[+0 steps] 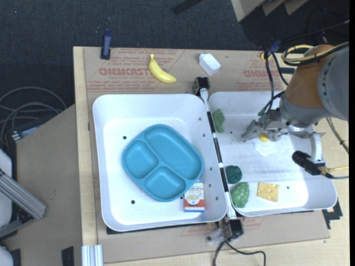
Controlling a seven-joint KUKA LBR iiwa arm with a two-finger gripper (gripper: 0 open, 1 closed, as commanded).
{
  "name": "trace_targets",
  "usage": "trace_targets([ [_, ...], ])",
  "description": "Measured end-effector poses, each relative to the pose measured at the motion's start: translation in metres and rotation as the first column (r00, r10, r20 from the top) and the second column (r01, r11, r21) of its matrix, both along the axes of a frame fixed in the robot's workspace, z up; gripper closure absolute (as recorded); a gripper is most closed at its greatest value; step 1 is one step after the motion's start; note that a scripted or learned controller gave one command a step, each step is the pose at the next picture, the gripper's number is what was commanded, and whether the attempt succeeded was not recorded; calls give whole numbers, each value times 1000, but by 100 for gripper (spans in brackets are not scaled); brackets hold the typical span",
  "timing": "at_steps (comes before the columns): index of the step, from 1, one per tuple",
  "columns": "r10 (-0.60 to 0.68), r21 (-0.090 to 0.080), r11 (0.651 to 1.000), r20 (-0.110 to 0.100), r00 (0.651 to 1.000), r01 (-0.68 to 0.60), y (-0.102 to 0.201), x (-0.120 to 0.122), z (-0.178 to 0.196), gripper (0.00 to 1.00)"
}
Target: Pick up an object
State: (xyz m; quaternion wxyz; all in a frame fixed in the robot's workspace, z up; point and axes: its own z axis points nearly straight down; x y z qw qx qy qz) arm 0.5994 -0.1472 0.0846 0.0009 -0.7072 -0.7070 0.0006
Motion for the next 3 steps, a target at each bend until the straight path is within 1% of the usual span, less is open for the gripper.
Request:
trace_targets([
  [1,1,-2,1000,5,1000,-1,-42,32,65,0],
  [2,0,1,1000,0,1000,0,-32,21,22,0],
  [3,0,1,1000,0,1000,0,-24,-3,-1,0],
])
